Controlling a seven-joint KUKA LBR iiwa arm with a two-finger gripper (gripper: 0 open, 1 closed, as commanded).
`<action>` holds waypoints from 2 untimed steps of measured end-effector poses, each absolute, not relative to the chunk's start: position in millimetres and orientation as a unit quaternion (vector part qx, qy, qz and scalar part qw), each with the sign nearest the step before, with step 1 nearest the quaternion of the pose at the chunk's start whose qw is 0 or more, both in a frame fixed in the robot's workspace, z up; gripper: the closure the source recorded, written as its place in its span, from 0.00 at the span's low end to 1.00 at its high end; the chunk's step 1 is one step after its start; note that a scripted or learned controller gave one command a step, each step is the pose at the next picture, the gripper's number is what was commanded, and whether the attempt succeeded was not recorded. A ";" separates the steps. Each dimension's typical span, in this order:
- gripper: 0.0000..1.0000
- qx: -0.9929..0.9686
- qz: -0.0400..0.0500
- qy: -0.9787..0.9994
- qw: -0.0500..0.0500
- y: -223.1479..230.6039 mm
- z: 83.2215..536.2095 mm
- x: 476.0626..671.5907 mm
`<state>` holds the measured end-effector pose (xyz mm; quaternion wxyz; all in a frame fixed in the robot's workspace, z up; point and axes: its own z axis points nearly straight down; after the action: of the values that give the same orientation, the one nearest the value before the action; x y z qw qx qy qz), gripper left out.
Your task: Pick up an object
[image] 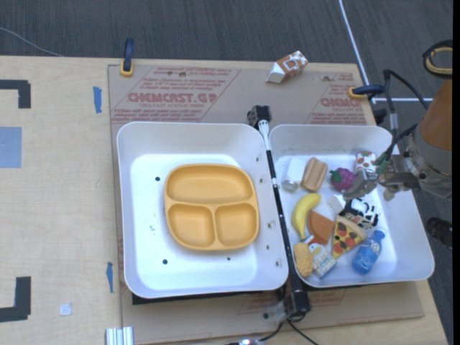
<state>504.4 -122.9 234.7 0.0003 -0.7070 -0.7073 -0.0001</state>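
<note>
Toys [338, 228] are lying heaped in the right bin [420, 261], looking light, stiff and best pinched across narrow sides; the claw's [370, 180] state I cannot tell.

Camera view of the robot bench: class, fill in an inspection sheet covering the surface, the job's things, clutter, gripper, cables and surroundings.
Surface: brown board on a pale wooden bench, bearing the left bin and the right bin.
Job's things: right bin holds toy food: banana, hot dog bun, pizza slice, blue bottle, purple grapes, corn cob.
Clutter: yellow divided plate in the left bin; small carton on the board.
Gripper: gripper low over the right bin's far right side; finger state unclear.
Cables: white cable across the floor; black cables by the arm.
Surroundings: dark grey carpet; blue tape marks on the bench.
</note>
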 end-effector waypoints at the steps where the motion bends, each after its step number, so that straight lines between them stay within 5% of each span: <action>1: 0.00 -0.708 0.001 -0.707 0.001 -151.0 112.5 478.0; 2: 0.00 -0.708 -0.003 -0.706 -0.010 -106.7 89.5 483.6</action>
<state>483.6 -106.7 89.5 -0.0099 -0.7080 -0.7061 -0.0029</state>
